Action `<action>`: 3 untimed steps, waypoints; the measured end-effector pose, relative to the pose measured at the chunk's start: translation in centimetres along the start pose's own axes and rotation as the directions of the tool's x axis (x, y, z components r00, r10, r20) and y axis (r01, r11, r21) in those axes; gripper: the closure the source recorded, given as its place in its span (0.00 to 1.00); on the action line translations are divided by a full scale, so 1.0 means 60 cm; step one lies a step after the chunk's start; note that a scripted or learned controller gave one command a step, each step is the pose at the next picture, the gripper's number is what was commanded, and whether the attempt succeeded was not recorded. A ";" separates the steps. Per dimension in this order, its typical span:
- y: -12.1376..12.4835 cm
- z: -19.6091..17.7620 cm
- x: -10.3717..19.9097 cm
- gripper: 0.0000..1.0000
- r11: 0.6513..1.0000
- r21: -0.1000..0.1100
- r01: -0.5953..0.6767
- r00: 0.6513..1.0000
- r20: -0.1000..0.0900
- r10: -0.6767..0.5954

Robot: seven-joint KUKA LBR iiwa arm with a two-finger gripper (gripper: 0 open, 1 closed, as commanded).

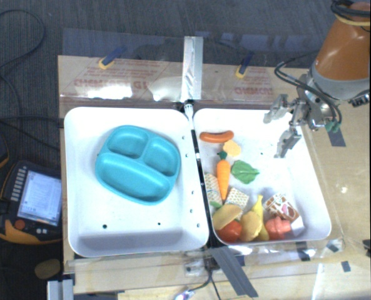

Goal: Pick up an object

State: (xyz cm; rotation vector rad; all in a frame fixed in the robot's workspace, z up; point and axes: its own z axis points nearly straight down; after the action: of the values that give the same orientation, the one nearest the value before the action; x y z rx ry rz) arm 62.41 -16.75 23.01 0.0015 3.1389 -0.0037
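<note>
My gripper (pixel 283 127) hangs over the back right part of the right bin (pixel 313 186), fingers spread open with nothing between them. Below and to its left lie toy foods: a sausage (pixel 216 136), a carrot (pixel 223 175), a green leaf (pixel 244 171), crackers (pixel 236 197), a banana (pixel 254 217), a tomato (pixel 231 230) and a strawberry-topped piece (pixel 281 209). None of them touches the gripper.
The left bin (pixel 79 230) holds a blue divided plate (pixel 138 162). A metal divider post (pixel 192 67) stands at the back between the bins. A tablet pendant (pixel 29 202) lies off the bench at the left.
</note>
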 end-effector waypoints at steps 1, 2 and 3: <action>-0.067 -0.041 -0.036 0.00 0.984 0.000 -0.176 0.984 0.002 0.176; -0.067 -0.041 -0.036 0.00 0.984 0.001 -0.176 0.984 0.002 0.176; -0.089 -0.023 -0.066 0.00 0.975 -0.001 -0.223 0.975 0.002 0.223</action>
State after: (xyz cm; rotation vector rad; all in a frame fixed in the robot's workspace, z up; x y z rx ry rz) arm 66.37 -22.10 24.40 0.3540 3.1169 -0.0022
